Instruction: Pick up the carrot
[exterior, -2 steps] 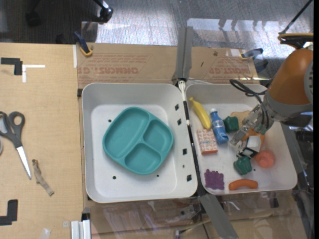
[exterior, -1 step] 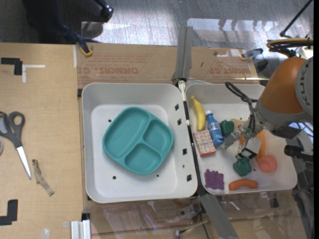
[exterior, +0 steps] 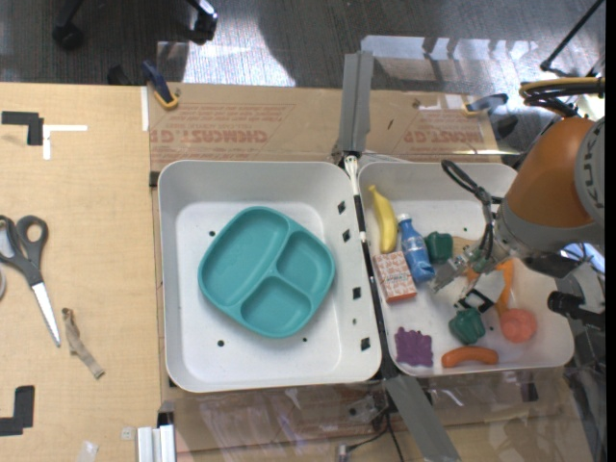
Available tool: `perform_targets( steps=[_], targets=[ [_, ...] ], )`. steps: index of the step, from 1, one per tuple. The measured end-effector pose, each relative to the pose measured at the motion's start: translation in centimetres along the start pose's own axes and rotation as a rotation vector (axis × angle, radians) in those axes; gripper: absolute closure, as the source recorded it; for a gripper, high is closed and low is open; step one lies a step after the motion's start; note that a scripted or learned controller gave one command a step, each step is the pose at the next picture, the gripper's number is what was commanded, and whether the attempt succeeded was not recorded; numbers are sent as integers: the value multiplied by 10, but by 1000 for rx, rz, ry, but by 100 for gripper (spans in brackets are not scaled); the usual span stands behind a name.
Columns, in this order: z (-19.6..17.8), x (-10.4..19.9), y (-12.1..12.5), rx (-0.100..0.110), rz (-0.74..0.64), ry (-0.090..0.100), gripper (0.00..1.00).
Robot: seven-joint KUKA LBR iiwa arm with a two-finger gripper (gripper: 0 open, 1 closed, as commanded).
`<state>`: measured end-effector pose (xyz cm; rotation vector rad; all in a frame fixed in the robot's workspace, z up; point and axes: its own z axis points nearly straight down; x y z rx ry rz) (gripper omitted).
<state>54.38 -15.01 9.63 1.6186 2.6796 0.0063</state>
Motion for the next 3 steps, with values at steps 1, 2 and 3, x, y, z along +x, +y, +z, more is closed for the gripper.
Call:
perform_targets(
  steps=[1,2,3],
  targets=[
    [-10,-2,0,-1,0,-5,100],
    [-17,-12,-52,11,-23,8,100],
    [0,-31,-4,3,328,1,100]
  ],
)
